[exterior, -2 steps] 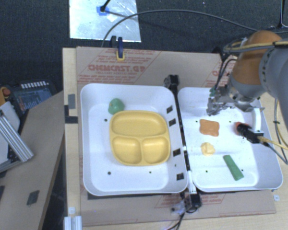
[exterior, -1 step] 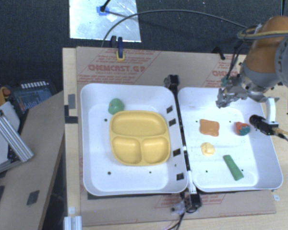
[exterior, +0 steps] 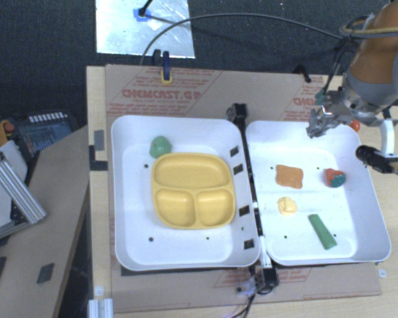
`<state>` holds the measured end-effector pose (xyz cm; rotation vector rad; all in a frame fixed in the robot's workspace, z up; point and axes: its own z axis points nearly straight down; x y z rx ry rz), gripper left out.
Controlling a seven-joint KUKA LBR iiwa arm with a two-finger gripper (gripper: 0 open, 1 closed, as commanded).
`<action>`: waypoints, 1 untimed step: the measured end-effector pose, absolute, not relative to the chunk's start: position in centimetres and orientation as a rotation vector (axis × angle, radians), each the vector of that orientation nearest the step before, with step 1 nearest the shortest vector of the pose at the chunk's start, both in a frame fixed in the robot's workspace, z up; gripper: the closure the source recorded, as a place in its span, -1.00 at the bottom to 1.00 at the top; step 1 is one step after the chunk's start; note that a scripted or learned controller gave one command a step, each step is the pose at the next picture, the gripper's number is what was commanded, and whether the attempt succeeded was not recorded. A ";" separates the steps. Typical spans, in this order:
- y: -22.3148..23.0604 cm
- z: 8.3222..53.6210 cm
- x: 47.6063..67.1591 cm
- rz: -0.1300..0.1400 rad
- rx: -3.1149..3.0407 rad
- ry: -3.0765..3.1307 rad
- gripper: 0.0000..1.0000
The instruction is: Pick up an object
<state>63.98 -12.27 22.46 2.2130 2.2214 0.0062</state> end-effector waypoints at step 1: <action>-12.3 27.0 64.1 0.006 2.212 2.222 1.00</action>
